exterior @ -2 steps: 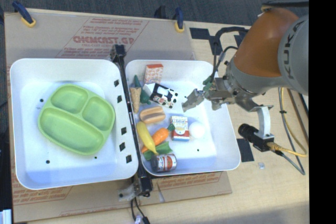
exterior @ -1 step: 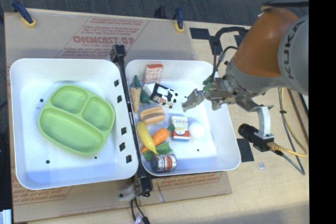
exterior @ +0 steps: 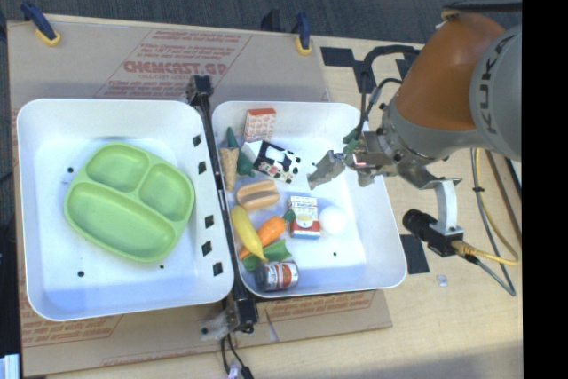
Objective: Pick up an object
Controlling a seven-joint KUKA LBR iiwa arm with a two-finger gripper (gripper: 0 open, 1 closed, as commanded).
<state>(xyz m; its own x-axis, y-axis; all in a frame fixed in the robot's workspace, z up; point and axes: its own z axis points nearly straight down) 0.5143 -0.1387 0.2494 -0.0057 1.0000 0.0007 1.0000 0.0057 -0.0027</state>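
The claw [exterior: 327,169] hangs over the right bin [exterior: 377,231], fingers apart, holding and touching nothing.

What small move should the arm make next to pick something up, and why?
Probably lower the end effector toward the red and white carton just below it in the right bin; it hovers with nothing between its fingers.

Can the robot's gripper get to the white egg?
Probably yes. The gripper hangs just above the white egg, which lies uncovered in the right bin; only the small carton crowds one side.
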